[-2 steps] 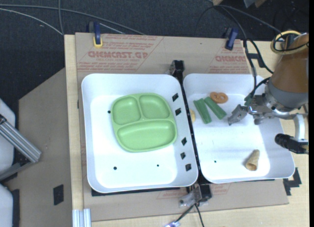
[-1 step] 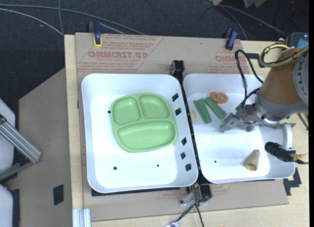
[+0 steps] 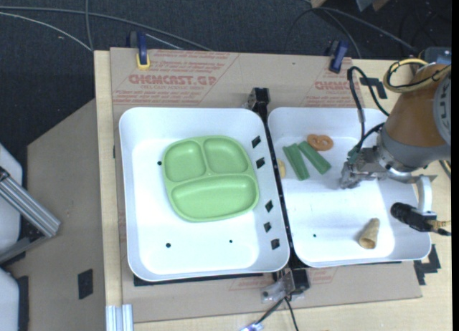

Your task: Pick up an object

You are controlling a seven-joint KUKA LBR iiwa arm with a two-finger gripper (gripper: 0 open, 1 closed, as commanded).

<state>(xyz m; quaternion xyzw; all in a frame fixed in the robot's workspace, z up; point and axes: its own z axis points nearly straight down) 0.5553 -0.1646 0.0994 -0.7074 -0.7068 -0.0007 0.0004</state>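
Camera view from above, at a slant: two shallow white bins side by side on a board bench. Left bin [image 3: 140, 200] at centre-left of the frame, holding a green divided plate [image 3: 210, 178] with three compartments, lying flat toward the bin's upper middle. Right bin [image 3: 337, 240] at centre-right, holding several small things. Two green sticks [image 3: 305, 159] lying side by side near its upper left, slanted, touching or nearly so. Orange ring [image 3: 320, 142] just above and to the right of the sticks, near the bin's upper wall. Tan cone [image 3: 368, 233] near the lower right of the bin, well apart from the rest. Gripper [image 3: 351, 177] down low in the right bin, right of the green sticks and apart from them, below the orange ring. Whether its grasp is spread or closed: cannot tell. Nothing visibly held. Arm [image 3: 416, 118] entering from the right edge, orange band above the wrist.
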